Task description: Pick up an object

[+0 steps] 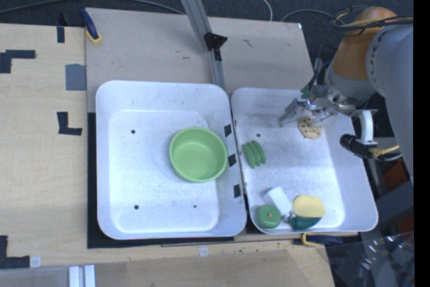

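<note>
Nearest you, low in the right bin [349,208], well short of the fingers: green ball [269,216], white block [277,199], yellow piece [308,207]; farther up, green ridged piece [254,153]; gripper [306,112] spread, nothing held, cookie [310,129] just beneath; judged pre-grasp; you next need descent, then closure.

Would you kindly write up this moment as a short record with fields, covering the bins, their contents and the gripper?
left bin: holds a green bowl, upright
right bin: green ridged piece near its left wall; round green item, white block and yellow item clustered at the near edge
cookie: far part of the right bin
gripper: above the cookie, contact unclear
</note>
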Robot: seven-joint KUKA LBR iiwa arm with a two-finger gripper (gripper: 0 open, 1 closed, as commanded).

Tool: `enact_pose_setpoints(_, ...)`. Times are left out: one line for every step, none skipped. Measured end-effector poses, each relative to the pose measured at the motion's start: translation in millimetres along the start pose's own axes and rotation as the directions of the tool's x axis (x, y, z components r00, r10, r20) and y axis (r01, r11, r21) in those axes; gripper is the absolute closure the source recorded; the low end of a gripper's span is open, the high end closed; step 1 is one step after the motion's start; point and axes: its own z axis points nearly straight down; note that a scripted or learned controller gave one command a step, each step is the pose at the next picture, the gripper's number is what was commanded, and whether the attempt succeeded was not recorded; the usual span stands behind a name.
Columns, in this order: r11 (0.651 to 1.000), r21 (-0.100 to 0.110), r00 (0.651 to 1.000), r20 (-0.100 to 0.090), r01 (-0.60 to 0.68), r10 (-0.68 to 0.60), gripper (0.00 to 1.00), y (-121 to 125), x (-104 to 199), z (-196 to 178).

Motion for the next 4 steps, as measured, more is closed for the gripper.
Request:
enact_pose_setpoints(1.000, -0.013, 1.000, 0.006, 0.000, 0.000, 0.00, 3, -1, 15)
enact_pose_setpoints(1.000, -0.017, 1.000, 0.006, 0.002, -0.002, 1.00, 4, 0, 4)
enact_pose_setpoints(1.000, -0.009, 1.000, 0.001, -0.001, 0.001, 1.00, -4, -5, -49)
enact_pose_setpoints(1.000, -0.011, 1.000, 0.001, 0.000, 0.000, 1.00, -12, 0, -104)
